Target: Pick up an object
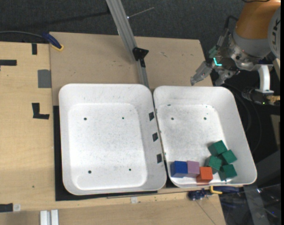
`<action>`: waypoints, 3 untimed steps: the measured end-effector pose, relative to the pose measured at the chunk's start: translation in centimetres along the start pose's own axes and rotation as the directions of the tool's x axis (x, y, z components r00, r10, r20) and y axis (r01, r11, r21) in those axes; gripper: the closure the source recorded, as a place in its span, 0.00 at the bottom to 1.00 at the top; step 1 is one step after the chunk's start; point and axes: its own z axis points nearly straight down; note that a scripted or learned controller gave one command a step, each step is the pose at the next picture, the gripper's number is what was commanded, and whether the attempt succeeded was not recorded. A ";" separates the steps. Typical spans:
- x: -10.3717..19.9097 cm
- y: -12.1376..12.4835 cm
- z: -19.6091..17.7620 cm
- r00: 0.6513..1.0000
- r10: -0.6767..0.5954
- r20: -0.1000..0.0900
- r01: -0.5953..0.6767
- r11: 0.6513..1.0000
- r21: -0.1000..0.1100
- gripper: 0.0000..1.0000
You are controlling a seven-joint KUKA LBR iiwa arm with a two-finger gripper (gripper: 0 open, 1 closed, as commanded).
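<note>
Currently gripper (205,74) hangs just past the right bin's (235,107) 12 o'clock rim, holding nothing; can't tell its state. Blocks sit at bin's 5 o'clock corner: blue (179,168), purple (193,167), orange (205,173), green cluster (221,158).

End effector (208,75) above right bin's (235,108) far rim, off the blocks. In that bin's near corner: blue block (179,168), lilac block (193,168), orange block (205,174), green blocks (222,159) clustered.
</note>
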 end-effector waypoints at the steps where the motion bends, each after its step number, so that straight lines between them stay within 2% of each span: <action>1: 1.0 0.4 5.4 1.000 0.000 0.000 0.000 1.000 0.005 0.00; 2: 1.7 0.9 10.4 1.000 0.001 0.000 -0.001 1.000 0.005 0.00; 3: 0.8 1.1 16.2 1.000 0.002 0.001 -0.002 1.000 0.006 0.00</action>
